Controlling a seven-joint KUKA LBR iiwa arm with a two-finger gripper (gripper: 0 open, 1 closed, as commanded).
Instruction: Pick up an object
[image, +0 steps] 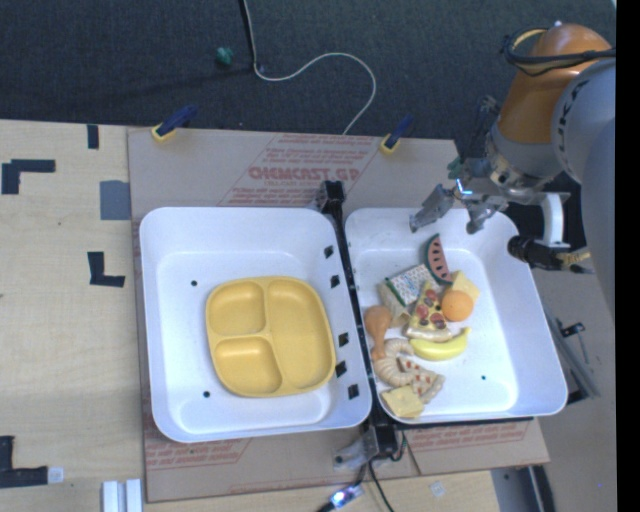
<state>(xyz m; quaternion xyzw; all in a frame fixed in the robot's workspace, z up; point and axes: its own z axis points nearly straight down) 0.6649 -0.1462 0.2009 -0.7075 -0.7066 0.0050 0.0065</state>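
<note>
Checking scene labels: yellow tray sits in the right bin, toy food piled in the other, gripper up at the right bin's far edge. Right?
One thing is off: the yellow tray sits in the left bin, not the right. The toy food is piled in the right bin, and the gripper is at that bin's far edge, as the camera view shows.

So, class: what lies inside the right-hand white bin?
A pile of toy food: a watermelon slice, orange, banana and pizza slice. Whatever lies beneath the pile is covered.
</note>
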